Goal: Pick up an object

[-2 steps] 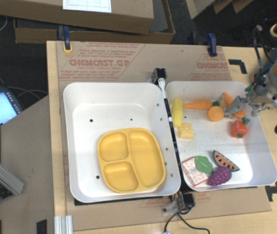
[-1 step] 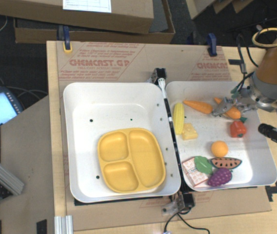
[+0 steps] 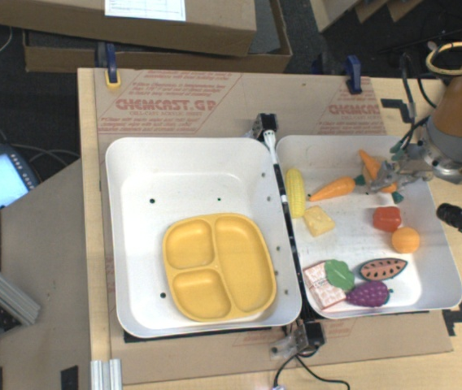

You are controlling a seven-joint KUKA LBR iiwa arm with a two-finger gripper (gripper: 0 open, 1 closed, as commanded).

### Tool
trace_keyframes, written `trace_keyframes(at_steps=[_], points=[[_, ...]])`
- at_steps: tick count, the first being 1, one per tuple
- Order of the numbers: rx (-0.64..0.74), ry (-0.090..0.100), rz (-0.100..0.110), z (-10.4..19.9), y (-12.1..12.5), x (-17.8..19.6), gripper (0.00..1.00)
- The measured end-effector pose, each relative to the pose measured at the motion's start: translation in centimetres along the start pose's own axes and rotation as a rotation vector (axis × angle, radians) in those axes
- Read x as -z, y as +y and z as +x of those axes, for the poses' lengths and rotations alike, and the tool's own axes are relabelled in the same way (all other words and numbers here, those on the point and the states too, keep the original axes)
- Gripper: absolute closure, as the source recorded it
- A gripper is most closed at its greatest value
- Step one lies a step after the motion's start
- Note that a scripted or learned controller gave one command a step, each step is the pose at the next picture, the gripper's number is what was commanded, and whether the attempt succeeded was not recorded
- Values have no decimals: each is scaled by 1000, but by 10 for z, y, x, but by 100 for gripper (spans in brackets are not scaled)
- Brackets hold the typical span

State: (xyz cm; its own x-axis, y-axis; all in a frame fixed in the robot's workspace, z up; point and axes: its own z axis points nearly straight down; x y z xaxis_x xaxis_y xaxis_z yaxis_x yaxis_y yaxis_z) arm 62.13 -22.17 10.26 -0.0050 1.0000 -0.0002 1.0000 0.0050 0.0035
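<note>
Where the right bin [image 3: 438,295] nears its far edge, the gripper [image 3: 390,177] hangs low over a small orange piece [image 3: 369,166] — its grip state I cannot tell. Just left lies the carrot [image 3: 333,188], long axis running left-right, tip toward the corn [image 3: 295,192]. Tomato [image 3: 386,218] and orange [image 3: 405,240] sit nearer the camera; bare floor lies between them and the cheese [image 3: 319,220].

- Left bin [image 3: 133,177] holds a yellow divided tray [image 3: 219,266].
- Right bin [image 3: 434,287] holds corn [image 3: 295,192], a carrot [image 3: 333,188], cheese [image 3: 319,220], a red piece [image 3: 386,218], an orange [image 3: 405,240], grapes [image 3: 369,294] and a melon slice [image 3: 383,268].
- The gripper [image 3: 390,177] sits low over the right bin's far end, near an orange piece [image 3: 368,164].
- The arm [image 3: 459,120] enters from the right.
</note>
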Motion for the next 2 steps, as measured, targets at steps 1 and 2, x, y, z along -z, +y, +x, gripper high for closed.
trace_keyframes(at_steps=[1,2], points=[[0,4,7,69,-19,1,100],[3,1,-6,138,8,88,100]])
